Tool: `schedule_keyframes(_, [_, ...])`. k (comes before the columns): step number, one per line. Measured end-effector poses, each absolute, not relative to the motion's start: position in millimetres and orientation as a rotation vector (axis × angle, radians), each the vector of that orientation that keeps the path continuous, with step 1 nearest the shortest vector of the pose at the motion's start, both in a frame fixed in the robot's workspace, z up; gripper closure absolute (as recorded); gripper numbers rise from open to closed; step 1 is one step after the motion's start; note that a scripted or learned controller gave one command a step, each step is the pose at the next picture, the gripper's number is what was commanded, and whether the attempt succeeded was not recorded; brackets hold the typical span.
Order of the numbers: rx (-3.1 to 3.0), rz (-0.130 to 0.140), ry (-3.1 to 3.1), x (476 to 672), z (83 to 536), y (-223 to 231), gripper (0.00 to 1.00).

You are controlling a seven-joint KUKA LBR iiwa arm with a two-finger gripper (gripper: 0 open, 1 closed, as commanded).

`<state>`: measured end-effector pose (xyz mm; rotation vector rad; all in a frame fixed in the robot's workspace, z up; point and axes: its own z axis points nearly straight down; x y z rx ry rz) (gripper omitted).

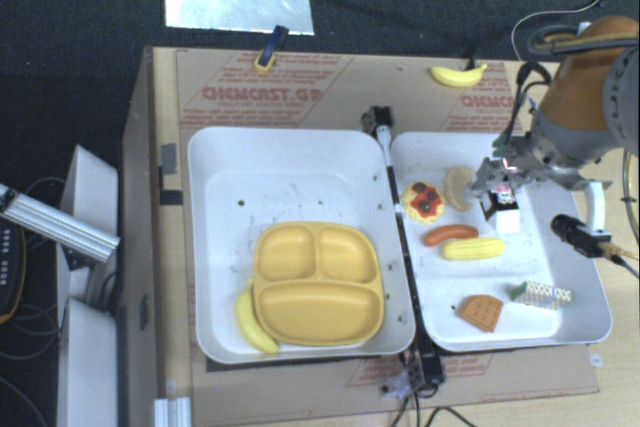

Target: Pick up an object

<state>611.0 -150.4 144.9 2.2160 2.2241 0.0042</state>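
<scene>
Objects in right bin (585,320): gripper (497,198) w/ arm (585,105) hangs above upper part, finger state cannot be told. Just left: beige piece (459,183), tart (425,201). Below: sausage (451,235), corn (473,249), waffle (482,312). Left bin (215,215): yellow tray (318,281), banana (252,323).

My grey KUKA arm (590,130) reaches in from right, orange band (592,75) above wrist. Wrist bent down toward centre-left. My two-finger gripper (499,199) hangs low, pointing downward, small light glowing just above it. Black cables loop over my upper arm. Finger spacing unclear.
</scene>
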Motion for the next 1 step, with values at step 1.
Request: schedule_keyframes(1, [2.216,0.004,2.225,598.6,189.1,-69.9,1.00])
